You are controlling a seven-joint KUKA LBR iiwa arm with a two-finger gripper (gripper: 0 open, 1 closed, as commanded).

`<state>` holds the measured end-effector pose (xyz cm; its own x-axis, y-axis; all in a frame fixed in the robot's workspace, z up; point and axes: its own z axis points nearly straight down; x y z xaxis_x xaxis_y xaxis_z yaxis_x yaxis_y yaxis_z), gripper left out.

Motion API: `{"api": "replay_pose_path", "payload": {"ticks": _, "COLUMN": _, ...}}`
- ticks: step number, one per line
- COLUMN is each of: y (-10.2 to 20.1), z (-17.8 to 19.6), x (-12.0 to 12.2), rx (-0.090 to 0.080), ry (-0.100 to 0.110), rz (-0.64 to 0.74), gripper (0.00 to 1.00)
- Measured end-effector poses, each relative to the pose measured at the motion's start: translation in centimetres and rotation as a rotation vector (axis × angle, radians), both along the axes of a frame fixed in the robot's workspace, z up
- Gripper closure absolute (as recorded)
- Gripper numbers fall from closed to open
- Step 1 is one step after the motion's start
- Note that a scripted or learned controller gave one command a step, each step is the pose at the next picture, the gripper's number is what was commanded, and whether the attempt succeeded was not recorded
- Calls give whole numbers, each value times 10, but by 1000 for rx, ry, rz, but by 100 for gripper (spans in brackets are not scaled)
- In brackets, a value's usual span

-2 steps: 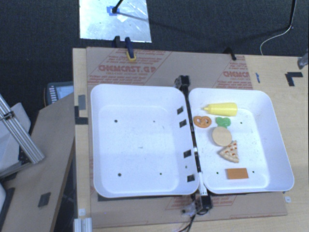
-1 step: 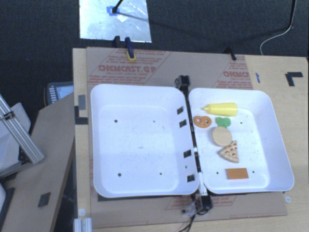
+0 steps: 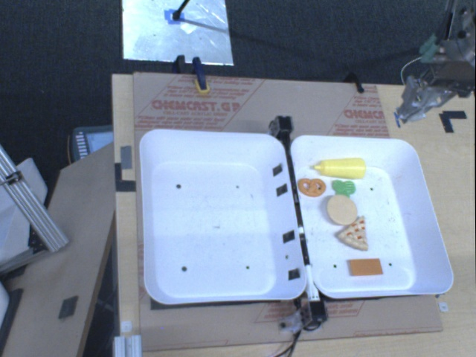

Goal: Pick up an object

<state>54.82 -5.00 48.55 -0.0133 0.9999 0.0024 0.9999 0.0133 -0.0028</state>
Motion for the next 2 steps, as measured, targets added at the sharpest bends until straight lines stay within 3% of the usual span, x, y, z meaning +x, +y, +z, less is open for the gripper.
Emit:
{"api": "replay_pose_path", "payload": {"ticks": 1, "y": -36, "z": 22, "x": -62, "rx": -3, "ry": -7, "rz": -15, "gripper": 100}}
{"api": "replay_pose_path", "payload": {"ticks": 2, "y": 17, "z": 51, "x": -40, "rx": -2, "ry": -9, "rz": -4, "gripper": 100}}
